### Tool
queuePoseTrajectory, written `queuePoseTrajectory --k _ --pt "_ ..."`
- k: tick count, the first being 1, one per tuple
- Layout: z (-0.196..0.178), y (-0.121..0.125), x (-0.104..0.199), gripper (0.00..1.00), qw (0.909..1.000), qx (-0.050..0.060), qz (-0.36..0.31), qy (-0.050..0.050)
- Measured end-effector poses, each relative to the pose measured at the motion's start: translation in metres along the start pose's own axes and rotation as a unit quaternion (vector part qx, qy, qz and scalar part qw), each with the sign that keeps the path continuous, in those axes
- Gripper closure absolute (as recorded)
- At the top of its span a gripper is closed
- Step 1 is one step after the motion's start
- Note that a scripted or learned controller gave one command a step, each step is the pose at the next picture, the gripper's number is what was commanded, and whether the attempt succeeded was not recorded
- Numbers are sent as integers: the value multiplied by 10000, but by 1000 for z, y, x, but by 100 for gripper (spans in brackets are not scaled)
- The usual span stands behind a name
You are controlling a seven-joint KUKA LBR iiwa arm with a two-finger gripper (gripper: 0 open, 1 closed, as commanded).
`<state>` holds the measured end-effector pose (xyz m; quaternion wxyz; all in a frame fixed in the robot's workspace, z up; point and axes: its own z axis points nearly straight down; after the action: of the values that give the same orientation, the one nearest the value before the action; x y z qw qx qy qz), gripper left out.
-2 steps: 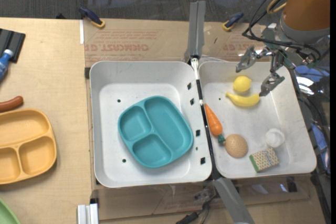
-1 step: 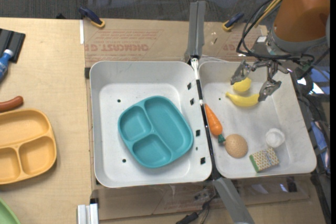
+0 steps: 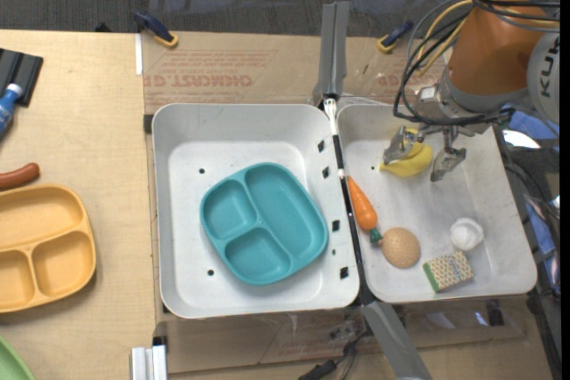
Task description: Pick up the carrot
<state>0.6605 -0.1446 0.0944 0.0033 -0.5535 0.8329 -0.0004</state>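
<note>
The bench [image 3: 71, 102] is pale wood, and its left side carries things cut off by the frame: a yellow sectioned tray [image 3: 40, 249], a brown sausage-like piece [image 3: 18, 176] and a dark object with a blue tip [image 3: 11, 89] that is hard to make out. Using the right bin [image 3: 499, 218] as landmark, the left bin [image 3: 178, 156] touches it along a shared edge; both are shallow, white and smooth, with rounded corners. The left bin holds a teal plastic plate [image 3: 263, 222] with three compartments. The arm [image 3: 499, 49], its orange band glossy and looped with cables, hangs over the right bin's far end, its upper part cut off at the frame edge. Its gripper [image 3: 426, 154] has two metal fingers spread moderately wide, straddling a curved yellow banana [image 3: 410, 163] without clearly pinching it. The carrot [image 3: 361, 202], tapered and orange with a small green end, lies against the right bin's left wall, apart from the gripper. Near the carrot's green end sits a smooth tan egg [image 3: 401, 246]. Toward the near right corner lie a small speckled green-edged block [image 3: 448, 271] and a round white piece [image 3: 466, 234], too blurred to identify.
</note>
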Motion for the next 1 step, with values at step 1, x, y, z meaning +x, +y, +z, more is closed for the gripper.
queuePoseTrajectory --k 1 --pt "-90 -25 60 0 9932 2 -1166 -4"
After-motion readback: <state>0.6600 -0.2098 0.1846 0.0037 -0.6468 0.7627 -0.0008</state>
